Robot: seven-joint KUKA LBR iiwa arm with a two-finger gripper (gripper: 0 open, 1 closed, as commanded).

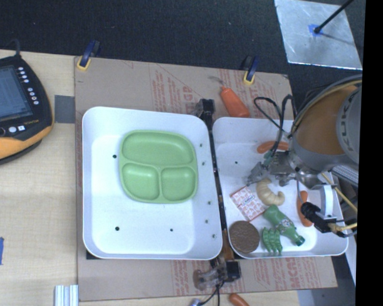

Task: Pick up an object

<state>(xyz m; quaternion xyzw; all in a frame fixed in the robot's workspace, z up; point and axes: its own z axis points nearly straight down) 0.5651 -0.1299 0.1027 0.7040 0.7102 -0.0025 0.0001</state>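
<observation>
The likeliest target is the cashew (270, 193), a pale curved piece lying in the right bin (230, 135) roughly at its middle, with the pincer (270, 170) hanging just above and beside its upper end; whether the pincer is apart or together I cannot tell, since the wrist hides it from this slanted view, and nothing is visibly clamped in it. The cashew sits in a loose cluster, which is probably why the arm (324, 125) comes down close here: a red-and-white packet (247, 202) touches it on the left, a green bottle (284, 223) lies just below, and a brown disc (244, 236) and a green fork (270, 240) rest near the bin's front wall. An orange carrot (303, 205) lies by the right wall. The left bin (96, 177) carries a green tray (158, 166), well apart from the action. Both bins sit side by side on cardboard (150, 85) clipped to the table (32, 225), likely to keep them from sliding under the arm's pushes.
</observation>
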